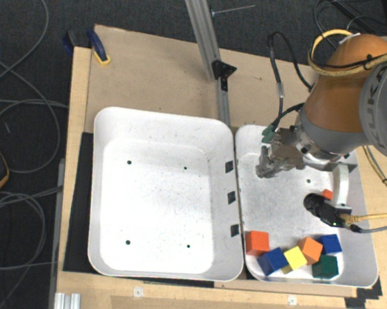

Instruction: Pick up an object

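Here the hand (269, 165) hangs above the right bin (281, 210), blocks (293, 255) well apart.

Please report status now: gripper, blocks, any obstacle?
Gripper above right bin, far end, nothing seen held. Blocks clustered at near edge. Nothing between them.

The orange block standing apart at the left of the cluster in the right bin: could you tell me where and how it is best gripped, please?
Grip the orange block from above, across its far and near faces. It lies flat in the right bin, its top and far side free. A blue block sits close at its near right corner and the bin's left wall is close, so a left-right pinch looks tighter. The tool hangs farther back.
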`<state>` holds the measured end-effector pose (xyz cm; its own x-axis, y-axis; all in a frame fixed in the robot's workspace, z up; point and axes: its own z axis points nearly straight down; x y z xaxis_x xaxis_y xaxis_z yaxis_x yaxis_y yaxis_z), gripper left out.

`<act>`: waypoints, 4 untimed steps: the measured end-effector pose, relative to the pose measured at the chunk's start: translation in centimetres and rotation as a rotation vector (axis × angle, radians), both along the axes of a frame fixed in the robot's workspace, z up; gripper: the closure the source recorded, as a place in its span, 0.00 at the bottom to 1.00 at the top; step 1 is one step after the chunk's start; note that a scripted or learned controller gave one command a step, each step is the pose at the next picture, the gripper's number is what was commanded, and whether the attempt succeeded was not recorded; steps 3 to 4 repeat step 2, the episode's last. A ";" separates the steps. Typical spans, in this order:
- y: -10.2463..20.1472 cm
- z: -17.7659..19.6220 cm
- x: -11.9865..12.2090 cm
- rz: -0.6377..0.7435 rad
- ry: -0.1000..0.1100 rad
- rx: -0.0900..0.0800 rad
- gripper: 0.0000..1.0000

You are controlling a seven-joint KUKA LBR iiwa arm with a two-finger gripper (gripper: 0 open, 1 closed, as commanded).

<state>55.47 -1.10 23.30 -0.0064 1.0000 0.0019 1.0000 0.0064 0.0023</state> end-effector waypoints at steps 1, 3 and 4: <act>5.3 1.2 2.3 0.001 -0.001 0.001 1.00; 9.7 0.1 4.9 -0.001 0.000 0.000 1.00; 9.7 0.1 4.9 -0.001 0.000 0.000 1.00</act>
